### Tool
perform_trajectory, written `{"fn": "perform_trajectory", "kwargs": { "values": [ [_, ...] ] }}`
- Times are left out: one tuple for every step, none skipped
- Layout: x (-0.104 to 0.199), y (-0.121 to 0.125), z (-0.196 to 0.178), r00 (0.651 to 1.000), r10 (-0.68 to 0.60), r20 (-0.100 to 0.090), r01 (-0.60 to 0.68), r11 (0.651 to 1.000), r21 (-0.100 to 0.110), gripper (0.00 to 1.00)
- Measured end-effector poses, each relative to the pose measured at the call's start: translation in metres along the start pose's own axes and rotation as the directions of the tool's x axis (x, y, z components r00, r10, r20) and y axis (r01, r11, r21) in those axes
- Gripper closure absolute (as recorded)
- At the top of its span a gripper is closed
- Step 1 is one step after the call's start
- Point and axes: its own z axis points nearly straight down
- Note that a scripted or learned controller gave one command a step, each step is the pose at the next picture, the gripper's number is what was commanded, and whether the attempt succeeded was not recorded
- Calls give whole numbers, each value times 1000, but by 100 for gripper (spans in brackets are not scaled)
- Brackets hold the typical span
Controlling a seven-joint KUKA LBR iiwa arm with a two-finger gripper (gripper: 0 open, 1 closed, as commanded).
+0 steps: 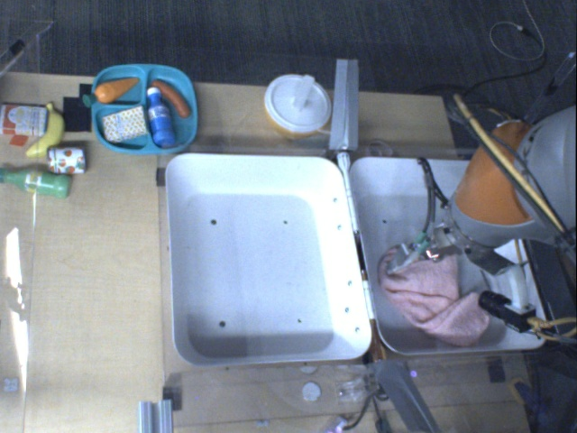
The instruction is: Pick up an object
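A crumpled pink cloth (431, 298) lies in the right bin (389, 206), toward its near right corner. My gripper (424, 250) hangs low over the cloth's upper edge, with the orange-banded arm (491, 188) reaching in from the right. The fingertips sit right at the top folds of the cloth, and I cannot tell whether they touch it. The left bin (261, 260) is a shallow white tray beside it.
A blue divided plate (144, 106) with toy food stands at the back left of the bench. A white lidded cup (297, 105) sits behind the bins. A banana, a small can and a green bottle (36, 181) lie at the far left. Cables run along the right side.
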Motion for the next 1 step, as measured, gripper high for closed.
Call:
{"fn": "perform_trajectory", "kwargs": {
  "values": [
    [-1,3,-12,1000,-5,7,6,1000,-10,100]
  ]
}}
